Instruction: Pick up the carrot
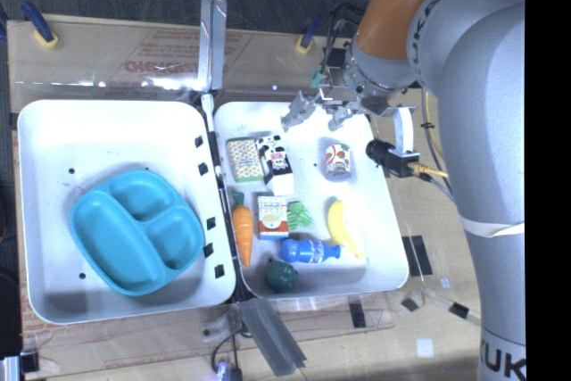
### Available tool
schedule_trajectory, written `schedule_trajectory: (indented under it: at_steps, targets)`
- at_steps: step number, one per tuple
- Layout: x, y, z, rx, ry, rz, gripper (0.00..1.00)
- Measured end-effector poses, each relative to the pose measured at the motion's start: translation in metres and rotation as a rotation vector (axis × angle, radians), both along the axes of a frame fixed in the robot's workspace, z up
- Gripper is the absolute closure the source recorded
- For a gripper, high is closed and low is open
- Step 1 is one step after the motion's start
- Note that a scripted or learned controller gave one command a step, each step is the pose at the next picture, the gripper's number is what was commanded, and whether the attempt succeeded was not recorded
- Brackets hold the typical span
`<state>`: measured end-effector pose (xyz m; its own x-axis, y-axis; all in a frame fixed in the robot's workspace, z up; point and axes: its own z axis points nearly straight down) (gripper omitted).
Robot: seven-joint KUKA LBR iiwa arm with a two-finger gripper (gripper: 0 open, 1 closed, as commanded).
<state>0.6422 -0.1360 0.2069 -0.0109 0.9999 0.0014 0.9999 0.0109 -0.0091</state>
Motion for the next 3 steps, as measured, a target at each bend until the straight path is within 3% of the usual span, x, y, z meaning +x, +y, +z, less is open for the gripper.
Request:
schedule_trajectory:
  at_steps: [1, 2, 3]
  targets:
    - [-0.059, 0.022, -0.115, 0.002, -0.007, 0.553, 0.00]
    - [-0.055, 0.089, 0.003, 0.003, -0.004, 0.577, 0.00]
    - [-0.118, 0.184, -0.019, 0.005, 0.000, 0.800, 0.00]
